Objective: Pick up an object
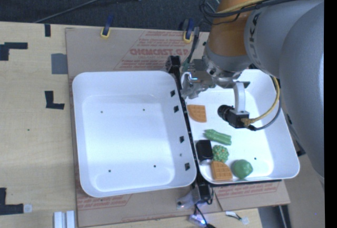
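Grey arm (287,58) with orange band (237,16) reaching in from three o'clock, wrist above the twelve o'clock end of the right bin (263,169). Hand (190,85) low over that bin's ten o'clock corner, close to the divide between the bins; impossible to tell how it is set, and nothing seen in its grip.

Inside the right bin, toward nine and six o'clock: an orange waffle-like square (197,112) just below the hand, apart from it. Further toward six o'clock, a green pea pod (218,136) lying slantwise. Below that, a black block (204,149) touching a green knobbly piece (220,153). At the six o'clock edge, a second orange waffle-like square (221,171) beside a round green ball (242,168).

Left bin (84,132) just beside the right one, both on brown cardboard (137,50) atop the desk (26,116).
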Robot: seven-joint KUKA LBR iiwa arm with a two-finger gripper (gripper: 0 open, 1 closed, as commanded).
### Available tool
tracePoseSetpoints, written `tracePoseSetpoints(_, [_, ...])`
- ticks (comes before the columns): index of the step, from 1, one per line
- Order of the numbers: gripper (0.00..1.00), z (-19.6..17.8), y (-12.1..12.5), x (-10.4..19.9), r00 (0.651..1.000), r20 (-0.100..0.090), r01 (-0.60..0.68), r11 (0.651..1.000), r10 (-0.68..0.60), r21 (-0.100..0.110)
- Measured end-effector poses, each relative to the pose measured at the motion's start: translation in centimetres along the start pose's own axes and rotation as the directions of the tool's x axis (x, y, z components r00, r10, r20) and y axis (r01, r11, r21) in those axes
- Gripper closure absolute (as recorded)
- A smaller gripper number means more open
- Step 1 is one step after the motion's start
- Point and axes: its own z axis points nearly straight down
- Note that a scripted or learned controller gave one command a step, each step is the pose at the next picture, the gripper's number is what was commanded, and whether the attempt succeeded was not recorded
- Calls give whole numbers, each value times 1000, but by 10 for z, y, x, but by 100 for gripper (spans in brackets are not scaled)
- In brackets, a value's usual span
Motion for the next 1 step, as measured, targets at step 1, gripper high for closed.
tracePoseSetpoints(1, [100,5,8,42,1000,0,0,1000,0,-1])
